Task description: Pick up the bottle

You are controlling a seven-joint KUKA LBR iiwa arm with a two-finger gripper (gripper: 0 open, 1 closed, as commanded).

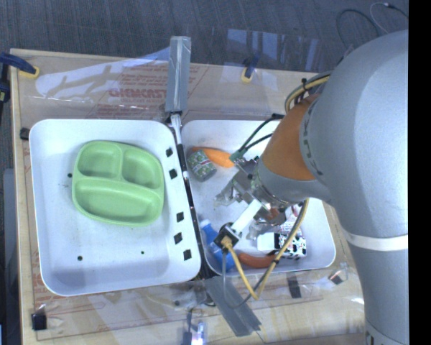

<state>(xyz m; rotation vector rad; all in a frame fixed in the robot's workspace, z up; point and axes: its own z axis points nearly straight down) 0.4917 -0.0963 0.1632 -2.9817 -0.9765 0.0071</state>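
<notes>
1. Nearest, the blue bottle (209,232) lies in the near-left corner of the right bin (223,131), close against the wall and partly hidden by robot hardware. It appears to lie on the bin floor, so I judge it not yet lifted.
2. Near it lie an orange item (255,260) and a black-and-white patterned toy (294,247).
3. Farther in, the gripper (235,191) hangs low over the bin's middle, near the bottle but not on it. Whether it is spread or closed cannot be told, and nothing shows in its grasp.
4. Beyond lie a small greenish can (200,164) and a carrot-like piece (217,157).
5. What seems left is aligning over the bottle, closing and lifting.
</notes>
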